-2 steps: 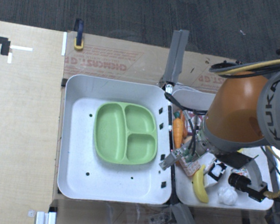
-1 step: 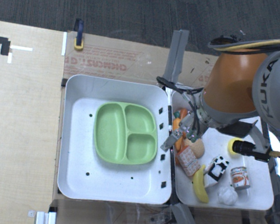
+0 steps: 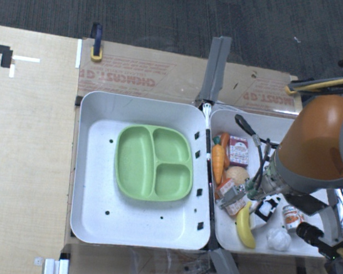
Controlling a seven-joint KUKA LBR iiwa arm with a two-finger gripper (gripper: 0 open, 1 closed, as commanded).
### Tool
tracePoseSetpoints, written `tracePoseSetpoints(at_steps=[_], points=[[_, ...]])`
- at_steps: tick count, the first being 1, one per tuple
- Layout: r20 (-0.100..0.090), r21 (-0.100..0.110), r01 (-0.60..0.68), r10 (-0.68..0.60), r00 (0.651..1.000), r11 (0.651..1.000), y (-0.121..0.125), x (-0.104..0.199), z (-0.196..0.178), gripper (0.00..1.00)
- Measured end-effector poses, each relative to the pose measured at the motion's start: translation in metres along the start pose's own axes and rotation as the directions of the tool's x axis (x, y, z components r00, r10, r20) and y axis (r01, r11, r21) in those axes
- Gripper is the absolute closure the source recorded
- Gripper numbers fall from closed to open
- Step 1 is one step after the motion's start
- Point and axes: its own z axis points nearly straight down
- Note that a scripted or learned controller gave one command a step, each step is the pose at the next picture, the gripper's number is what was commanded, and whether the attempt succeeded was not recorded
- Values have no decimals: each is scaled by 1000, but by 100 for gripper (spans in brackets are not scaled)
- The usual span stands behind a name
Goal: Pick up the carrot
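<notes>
The carrot [image 3: 218, 162] is orange with a green top and lies lengthwise along the left wall of the right bin [image 3: 307, 252]. It sits just left of a red carton [image 3: 238, 151] and a pale round item [image 3: 237, 174]. My gripper [image 3: 252, 190] hangs low over the middle of the right bin, to the right of the carrot and slightly nearer the front, under the grey wrist and orange band. The carrot lies free, with nothing touching it from above.
A yellow banana [image 3: 246, 225], a white crumpled item [image 3: 279, 239], a small red-labelled bottle [image 3: 291, 217], a silvery packet [image 3: 233, 196] and a black utensil [image 3: 248, 126] crowd the right bin. A green divided plate [image 3: 131, 159] lies in the left bin [image 3: 89, 179].
</notes>
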Motion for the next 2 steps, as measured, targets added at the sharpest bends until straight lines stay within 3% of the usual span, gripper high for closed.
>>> tracePoseSetpoints(at_steps=[1,2], points=[[1,-1,478,-478,878,878,52,-13,0,0],[3,-2,883,-883,469,469,17,7,-1,0]])
